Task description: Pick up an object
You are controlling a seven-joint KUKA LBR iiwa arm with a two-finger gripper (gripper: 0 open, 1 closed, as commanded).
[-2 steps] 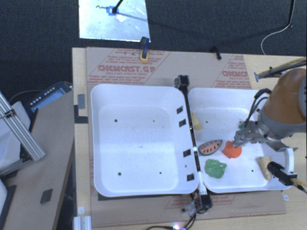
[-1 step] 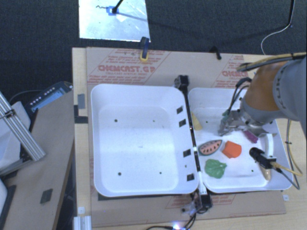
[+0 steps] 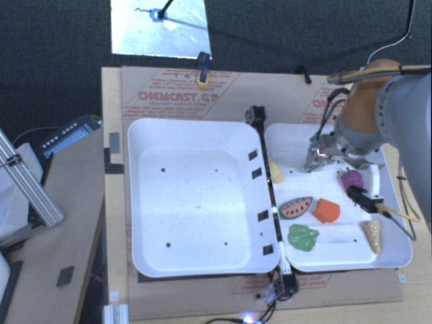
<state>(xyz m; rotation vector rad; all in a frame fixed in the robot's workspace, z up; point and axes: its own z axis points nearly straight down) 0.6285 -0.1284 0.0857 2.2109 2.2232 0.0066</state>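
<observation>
Toys in the right-hand shallow white bin (image 3: 398, 252)

Beside the orange rounded block (image 3: 326, 210) lie a watermelon slice (image 3: 296, 207), green leafy piece (image 3: 303, 237) and purple lump (image 3: 351, 179); gripper (image 3: 316, 155) above, fingers' state unclear.

Two bins (image 3: 196, 130), six toys (image 3: 303, 237)

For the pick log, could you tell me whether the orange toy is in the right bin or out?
In. The orange toy lies on the right bin's floor beside the watermelon slice.
</observation>
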